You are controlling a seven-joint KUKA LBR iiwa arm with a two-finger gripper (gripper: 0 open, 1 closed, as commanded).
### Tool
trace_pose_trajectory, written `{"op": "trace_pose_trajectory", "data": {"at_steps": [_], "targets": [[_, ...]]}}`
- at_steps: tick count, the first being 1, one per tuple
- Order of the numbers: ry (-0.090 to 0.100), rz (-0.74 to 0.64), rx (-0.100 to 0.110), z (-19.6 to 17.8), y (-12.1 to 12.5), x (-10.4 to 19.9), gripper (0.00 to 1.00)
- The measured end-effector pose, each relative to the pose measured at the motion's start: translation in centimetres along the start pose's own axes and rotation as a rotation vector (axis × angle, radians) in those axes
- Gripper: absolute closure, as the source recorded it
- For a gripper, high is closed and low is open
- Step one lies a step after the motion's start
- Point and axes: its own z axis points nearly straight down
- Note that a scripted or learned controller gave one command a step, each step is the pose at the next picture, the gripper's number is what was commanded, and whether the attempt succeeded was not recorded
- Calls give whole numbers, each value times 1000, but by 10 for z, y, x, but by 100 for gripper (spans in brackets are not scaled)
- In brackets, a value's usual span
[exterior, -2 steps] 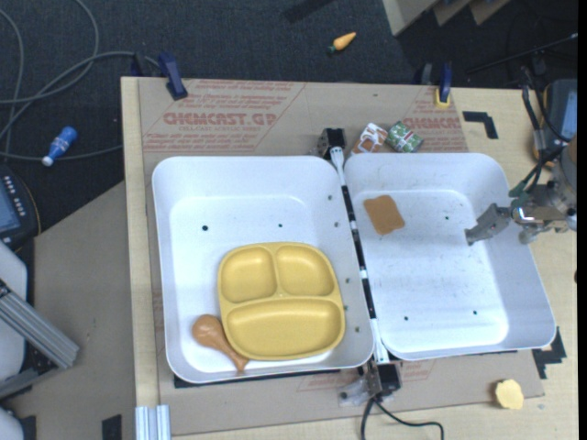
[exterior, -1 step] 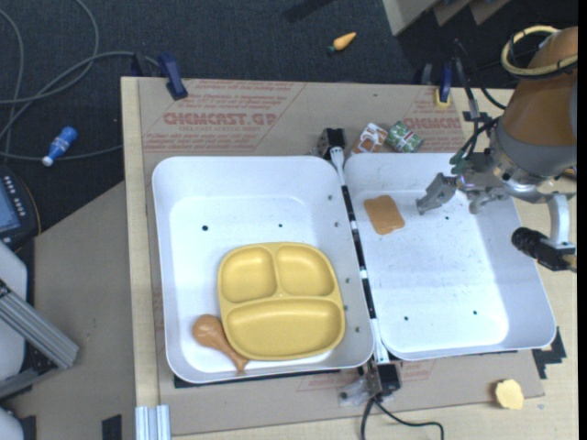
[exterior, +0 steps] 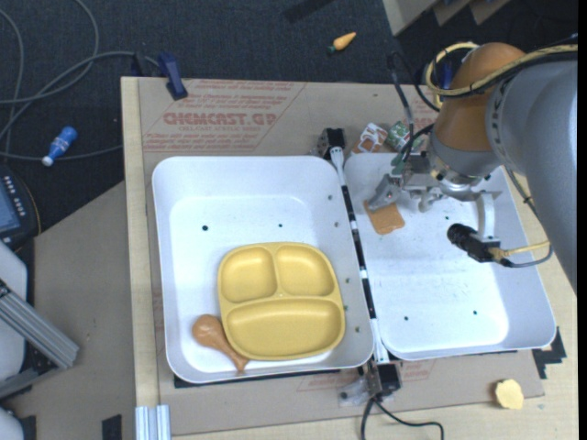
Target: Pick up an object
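I see my gripper (exterior: 396, 191) low in the right bin (exterior: 459, 328), at its far left part. Its fingers look spread a little, but I cannot tell for sure. A small orange-brown piece (exterior: 386, 218) lies flat just under them, maybe touching, not clearly held. In the left bin (exterior: 183, 209) sit a yellow tray (exterior: 278, 301) and an orange drumstick (exterior: 217, 335).

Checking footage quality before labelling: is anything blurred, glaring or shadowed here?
In the camera view, the grey arm at right looks soft and blurred; the yellow three-compartment plastic plate is sharp, with mild sheen; the left white bin is evenly lit, with soft shadows; no harsh glare.
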Motion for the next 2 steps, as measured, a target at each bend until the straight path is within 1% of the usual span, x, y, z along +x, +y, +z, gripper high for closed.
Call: {"op": "trace_pose_trajectory", "data": {"at_steps": [1, 2], "targets": [[-2, 4, -2, 15, 8, -1, 0], [-2, 4, -2, 14, 9, -1, 0]]}}
